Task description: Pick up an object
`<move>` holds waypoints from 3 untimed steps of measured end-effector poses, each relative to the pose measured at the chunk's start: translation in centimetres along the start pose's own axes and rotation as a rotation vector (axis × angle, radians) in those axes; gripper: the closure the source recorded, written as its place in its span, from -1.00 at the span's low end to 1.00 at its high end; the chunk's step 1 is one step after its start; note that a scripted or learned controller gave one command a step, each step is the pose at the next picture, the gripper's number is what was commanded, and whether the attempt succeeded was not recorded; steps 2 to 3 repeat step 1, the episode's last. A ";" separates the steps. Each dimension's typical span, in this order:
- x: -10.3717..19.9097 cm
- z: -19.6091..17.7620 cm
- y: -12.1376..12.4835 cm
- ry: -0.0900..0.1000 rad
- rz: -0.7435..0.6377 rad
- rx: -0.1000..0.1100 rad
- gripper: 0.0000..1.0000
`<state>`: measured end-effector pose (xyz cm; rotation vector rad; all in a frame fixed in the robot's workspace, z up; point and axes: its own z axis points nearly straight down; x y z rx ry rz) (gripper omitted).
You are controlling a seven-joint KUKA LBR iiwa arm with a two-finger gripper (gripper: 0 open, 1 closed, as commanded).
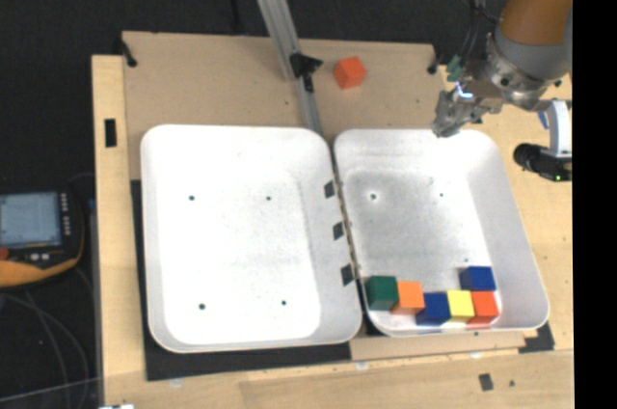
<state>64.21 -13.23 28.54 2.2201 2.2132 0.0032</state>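
Hanging over the far rim of the right bin (511, 204), the gripper (449, 122) is seen too small to tell how it stands or whether it carries anything. The cubes (434, 299) lie well apart from it, toward the near wall, in a tight row running left to right. One orange cube (350, 72) rests on the table (386, 94), to the gripper's left. No writing is readable.

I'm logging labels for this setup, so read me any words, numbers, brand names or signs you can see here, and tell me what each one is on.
No text can be read in this view.
Handheld pendant at the left edge: its lit screen is too blurred to read.
Coloured blocks in the right bin: plain faces, no markings visible.
Orange block on the bench: no markings visible.
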 end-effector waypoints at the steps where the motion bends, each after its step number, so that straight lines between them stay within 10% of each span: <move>1: -6.2 2.1 -3.8 -0.001 0.004 0.007 1.00; 3: -6.2 2.1 -3.8 -0.001 0.004 0.007 1.00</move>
